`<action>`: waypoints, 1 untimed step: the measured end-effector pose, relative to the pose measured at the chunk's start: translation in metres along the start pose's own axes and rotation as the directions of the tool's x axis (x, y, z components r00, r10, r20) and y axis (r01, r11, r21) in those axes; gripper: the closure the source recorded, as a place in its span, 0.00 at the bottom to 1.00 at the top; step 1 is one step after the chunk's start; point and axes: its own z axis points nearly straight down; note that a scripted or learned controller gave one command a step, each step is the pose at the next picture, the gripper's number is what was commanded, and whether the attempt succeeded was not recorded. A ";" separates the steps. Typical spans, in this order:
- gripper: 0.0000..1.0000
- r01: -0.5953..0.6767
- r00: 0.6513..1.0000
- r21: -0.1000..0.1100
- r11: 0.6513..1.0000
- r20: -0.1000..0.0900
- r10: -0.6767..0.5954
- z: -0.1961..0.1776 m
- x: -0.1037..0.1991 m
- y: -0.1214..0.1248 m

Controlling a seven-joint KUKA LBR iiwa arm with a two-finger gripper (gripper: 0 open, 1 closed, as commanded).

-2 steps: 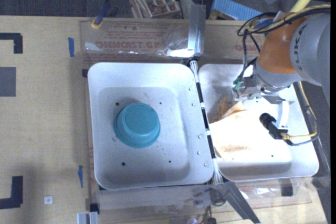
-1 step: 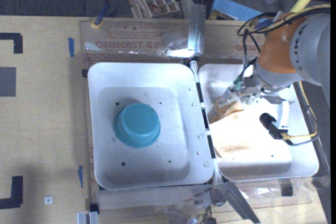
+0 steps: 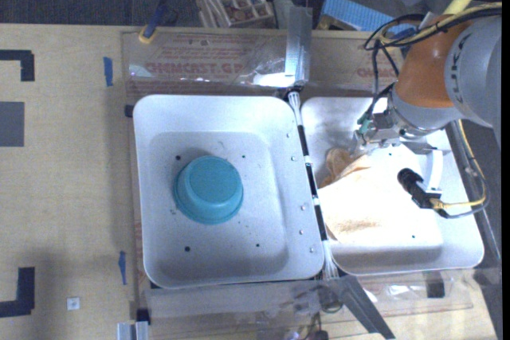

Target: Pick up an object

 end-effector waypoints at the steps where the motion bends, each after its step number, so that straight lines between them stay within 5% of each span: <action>1: 0.00 0.000 1.000 0.000 1.000 0.000 0.000 0.000 0.000 0.000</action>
